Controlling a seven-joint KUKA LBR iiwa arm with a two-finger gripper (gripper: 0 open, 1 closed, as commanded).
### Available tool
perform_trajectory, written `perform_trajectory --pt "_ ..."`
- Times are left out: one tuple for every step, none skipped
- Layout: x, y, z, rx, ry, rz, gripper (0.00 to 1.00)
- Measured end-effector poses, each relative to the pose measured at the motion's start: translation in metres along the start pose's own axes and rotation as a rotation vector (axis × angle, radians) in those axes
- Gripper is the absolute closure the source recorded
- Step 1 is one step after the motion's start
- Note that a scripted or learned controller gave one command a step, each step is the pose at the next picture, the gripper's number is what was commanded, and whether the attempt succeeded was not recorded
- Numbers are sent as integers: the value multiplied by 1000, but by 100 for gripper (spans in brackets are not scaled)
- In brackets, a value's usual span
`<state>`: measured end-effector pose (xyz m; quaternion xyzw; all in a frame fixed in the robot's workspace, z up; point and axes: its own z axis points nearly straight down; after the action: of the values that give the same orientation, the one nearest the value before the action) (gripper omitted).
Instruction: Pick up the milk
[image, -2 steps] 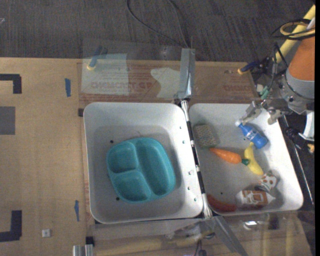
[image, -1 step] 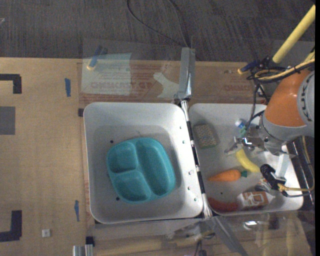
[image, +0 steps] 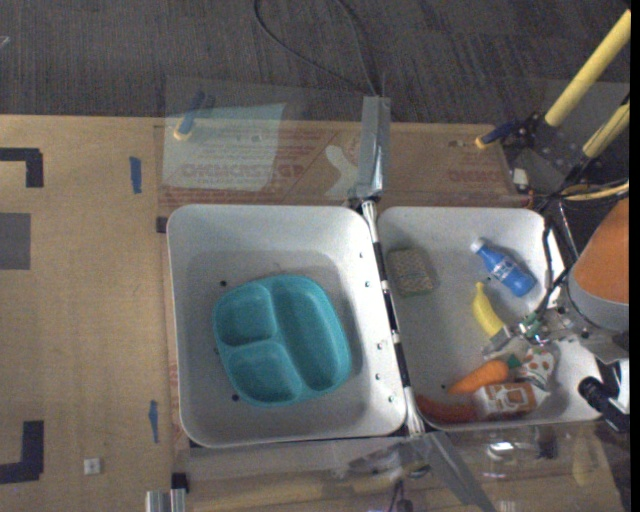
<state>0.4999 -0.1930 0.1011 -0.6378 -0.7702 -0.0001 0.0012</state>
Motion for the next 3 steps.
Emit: perform_trajectory --pt "0 0 0 0 0 0 0" --pt "15 34 -8 -4 -4 48 0" --pt "-28 -20 -26 -1 -1 -81 0"
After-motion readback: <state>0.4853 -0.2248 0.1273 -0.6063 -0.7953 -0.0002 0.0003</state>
